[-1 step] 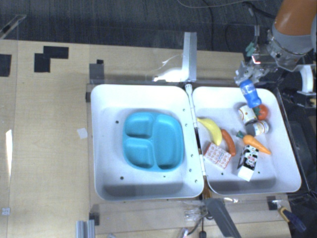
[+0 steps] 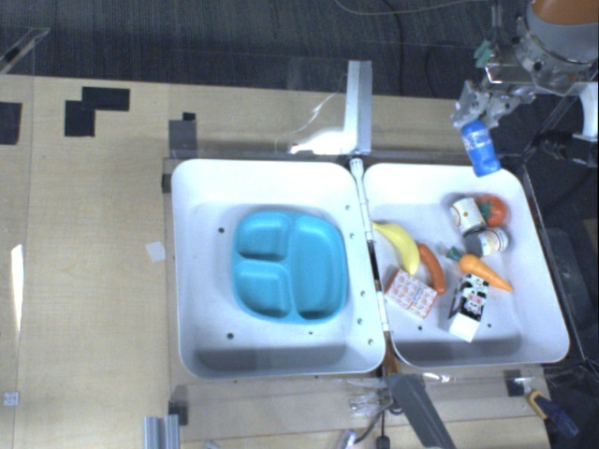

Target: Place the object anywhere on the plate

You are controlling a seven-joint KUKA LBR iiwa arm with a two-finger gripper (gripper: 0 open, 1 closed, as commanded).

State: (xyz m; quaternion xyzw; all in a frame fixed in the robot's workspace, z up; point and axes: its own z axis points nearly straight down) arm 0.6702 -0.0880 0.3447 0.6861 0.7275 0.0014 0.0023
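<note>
A blue divided plate (image 2: 285, 265) lies in the middle of the left bin (image 2: 201, 251). My gripper (image 2: 475, 120) hangs above the far edge of the right bin (image 2: 533, 279), at the upper right of the view. It is shut on a small blue bottle (image 2: 481, 150) with a white band, which hangs tilted from its fingers. The bottle is in the air, well to the right of the plate and beyond the divider between the bins.
The right bin holds a banana (image 2: 398, 244), a carrot (image 2: 487, 272), an orange sausage-shaped piece (image 2: 431, 266), two small cans (image 2: 467, 214), a tomato (image 2: 495, 210), a cracker pack (image 2: 412, 293) and a small carton (image 2: 470, 308). A metal post (image 2: 359, 110) stands behind the bins.
</note>
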